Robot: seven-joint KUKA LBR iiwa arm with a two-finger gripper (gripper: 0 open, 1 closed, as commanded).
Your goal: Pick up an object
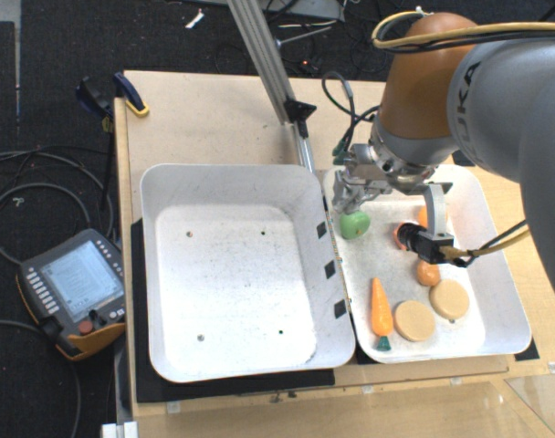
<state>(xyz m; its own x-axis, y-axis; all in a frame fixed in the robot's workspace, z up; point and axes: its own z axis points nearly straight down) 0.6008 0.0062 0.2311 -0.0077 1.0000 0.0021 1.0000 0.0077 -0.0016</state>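
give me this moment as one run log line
gripper: above green ball, right bin | carrot: lying in bin | grasp: not confirmed

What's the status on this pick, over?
Hand low in right bin, just above green ball. Ball resting on bin floor, not lifted. Carrot, two discs nearby, clear of hand.

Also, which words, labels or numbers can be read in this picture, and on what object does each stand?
"KUKA", only partly legible, in dark letters on the grey arm housing.
Teach pendant screen: lit, but its text is too small and blurred to read.
Nothing readable on the white bins or the toy food.
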